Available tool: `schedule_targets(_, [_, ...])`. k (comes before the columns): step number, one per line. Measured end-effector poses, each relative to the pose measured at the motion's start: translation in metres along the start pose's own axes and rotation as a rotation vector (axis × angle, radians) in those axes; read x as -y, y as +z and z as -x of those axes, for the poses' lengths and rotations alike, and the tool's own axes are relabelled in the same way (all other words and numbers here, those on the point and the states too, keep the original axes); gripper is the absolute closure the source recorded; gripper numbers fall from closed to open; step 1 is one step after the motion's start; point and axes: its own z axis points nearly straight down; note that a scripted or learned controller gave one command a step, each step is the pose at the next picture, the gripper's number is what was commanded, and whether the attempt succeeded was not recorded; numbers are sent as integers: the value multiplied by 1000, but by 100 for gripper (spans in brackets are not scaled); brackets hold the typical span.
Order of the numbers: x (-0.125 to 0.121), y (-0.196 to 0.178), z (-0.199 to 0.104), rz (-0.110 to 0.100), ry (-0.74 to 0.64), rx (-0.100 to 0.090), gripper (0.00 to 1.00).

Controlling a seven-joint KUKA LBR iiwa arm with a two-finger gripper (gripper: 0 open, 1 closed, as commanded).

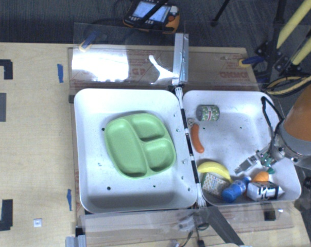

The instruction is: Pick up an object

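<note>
Nearest the camera, along the front wall of the right bin [232, 98], sit a white-and-black bottle [265, 191], an orange ball [260, 177], a blue object [233, 190], a speckled pouch [213, 181] w/ a banana [214, 168] just behind it. The fingers [251, 162] hover low just above the orange ball and bottle, slightly apart w/ nothing seen between them. Further back lie an orange carrot-like toy [197, 138] by the divider and a green can [207, 112] on its side; left bin [88, 153] holds a green divided tray [139, 144].
</note>
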Motion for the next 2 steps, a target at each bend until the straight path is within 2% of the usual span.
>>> schedule_targets(1, [-21,-104,61,2,110,3,0])
schedule_targets(2, [0,5,1,0,-103,0,0])
